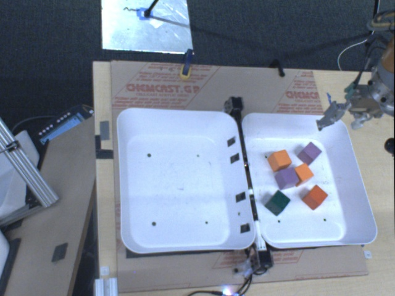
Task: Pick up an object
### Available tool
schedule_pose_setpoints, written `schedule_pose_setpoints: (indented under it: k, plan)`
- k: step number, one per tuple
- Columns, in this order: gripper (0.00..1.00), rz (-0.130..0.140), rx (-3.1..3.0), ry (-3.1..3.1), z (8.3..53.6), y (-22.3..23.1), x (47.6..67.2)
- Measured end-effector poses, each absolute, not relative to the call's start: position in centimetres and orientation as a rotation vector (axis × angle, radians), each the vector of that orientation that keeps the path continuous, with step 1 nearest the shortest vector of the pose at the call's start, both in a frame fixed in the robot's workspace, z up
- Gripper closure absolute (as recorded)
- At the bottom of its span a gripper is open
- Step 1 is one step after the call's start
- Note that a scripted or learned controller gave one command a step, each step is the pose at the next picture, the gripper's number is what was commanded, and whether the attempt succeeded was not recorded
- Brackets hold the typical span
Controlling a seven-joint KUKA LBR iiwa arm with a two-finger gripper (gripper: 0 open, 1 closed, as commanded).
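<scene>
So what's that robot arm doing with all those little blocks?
It's trying to pick one up, but it isn't holding any yet. The gripper is up at the far right corner of the right bin, above the rim. All six blocks sit in that bin: three orange blocks, two purple blocks and a dark green block. None are in the left bin.

Dark carpet (49, 42) surrounds a tan bench (102, 103); a shiny metal sheet (146, 17) lies beyond.
</scene>
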State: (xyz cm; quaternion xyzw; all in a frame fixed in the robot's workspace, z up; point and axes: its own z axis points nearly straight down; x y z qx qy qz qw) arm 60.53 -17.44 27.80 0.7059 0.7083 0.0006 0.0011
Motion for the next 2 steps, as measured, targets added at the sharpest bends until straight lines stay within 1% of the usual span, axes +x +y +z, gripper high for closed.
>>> schedule_pose_setpoints:
  k: [1, 2]
  plan:
    - [0.00, -0.003, 2.217, 2.237, 7.5, -10.6, 64.0]
    - [1.00, 0.006, 2.212, 2.224, 9.6, -11.0, 64.3]
